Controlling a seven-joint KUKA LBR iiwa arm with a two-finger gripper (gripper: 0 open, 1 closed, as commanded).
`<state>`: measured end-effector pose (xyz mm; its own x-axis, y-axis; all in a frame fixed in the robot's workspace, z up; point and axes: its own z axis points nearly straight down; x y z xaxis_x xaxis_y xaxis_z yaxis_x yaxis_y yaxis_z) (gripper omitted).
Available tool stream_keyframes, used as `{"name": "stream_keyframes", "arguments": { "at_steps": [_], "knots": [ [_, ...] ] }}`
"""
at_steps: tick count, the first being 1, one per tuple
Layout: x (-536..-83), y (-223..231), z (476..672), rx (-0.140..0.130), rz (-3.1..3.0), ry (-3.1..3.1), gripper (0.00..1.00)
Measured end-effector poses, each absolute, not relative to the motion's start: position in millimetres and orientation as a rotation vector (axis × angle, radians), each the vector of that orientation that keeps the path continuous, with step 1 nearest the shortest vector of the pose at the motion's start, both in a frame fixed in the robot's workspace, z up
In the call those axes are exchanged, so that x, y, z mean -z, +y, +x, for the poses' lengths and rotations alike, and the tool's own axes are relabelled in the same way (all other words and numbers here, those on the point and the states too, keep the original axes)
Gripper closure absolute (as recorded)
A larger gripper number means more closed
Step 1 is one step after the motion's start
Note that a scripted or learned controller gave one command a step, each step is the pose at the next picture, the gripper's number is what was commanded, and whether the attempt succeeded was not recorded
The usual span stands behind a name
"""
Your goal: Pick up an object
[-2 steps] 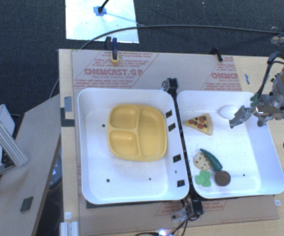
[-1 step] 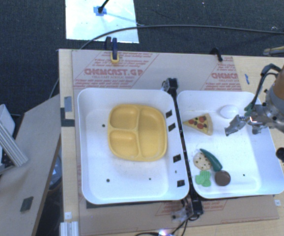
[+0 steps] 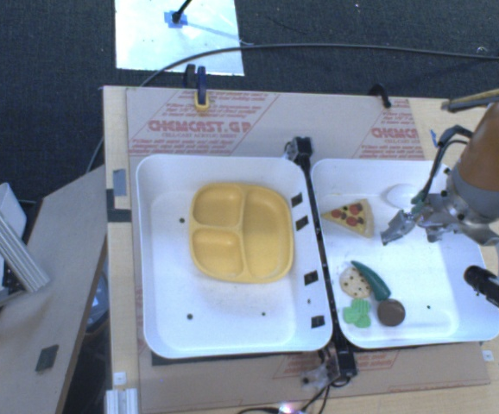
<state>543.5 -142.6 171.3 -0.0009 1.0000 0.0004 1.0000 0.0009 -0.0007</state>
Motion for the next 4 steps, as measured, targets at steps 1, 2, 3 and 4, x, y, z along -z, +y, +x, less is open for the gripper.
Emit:
{"name": "stream_keyframes", "arguments": {
  "at_steps": [1,2,3,4],
  "knots": [
    [-109.9,-137.3,546.0,-0.001,-2.219,-2.22,0.0],
    [-123.8,-138.2,547.4,0.003,-2.224,-2.223,1.0],
    [-180.3,-147.5,543.8,0.004,-2.227,-2.224,1.0],
    [-233.0,-140.5,538.1,0.006,-2.22,-2.23,1.0]
  ]
}}
